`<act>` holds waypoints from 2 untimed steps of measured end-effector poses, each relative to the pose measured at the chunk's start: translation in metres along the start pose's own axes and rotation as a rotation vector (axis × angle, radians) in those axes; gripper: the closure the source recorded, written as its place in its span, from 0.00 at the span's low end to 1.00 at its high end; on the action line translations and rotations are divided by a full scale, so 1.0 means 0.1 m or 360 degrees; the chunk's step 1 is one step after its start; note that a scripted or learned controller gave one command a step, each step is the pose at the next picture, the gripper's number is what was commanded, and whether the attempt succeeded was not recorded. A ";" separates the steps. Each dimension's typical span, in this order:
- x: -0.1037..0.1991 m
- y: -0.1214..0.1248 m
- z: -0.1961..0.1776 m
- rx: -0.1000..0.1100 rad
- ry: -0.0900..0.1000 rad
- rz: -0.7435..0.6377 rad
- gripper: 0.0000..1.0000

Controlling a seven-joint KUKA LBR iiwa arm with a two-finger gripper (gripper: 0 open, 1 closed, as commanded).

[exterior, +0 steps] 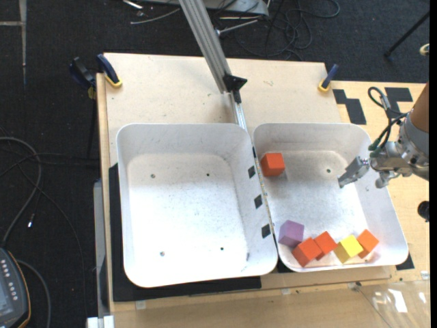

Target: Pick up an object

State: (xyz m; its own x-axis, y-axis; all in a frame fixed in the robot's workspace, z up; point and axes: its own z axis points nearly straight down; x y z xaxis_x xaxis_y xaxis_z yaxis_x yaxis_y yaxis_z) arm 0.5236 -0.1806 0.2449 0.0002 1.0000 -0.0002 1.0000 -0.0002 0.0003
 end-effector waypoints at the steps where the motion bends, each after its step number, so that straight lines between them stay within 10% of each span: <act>1: 0.48 -0.07 -0.20 -0.0003 0.0002 -0.0013 0.00; 2: 0.80 -0.34 -0.29 0.0001 0.0003 -0.0011 0.00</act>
State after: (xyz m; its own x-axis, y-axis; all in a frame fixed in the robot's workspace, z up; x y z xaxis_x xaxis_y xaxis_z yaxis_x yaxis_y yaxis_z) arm 0.4893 -0.1007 0.2734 -0.0067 1.0000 0.0015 1.0000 0.0067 -0.0005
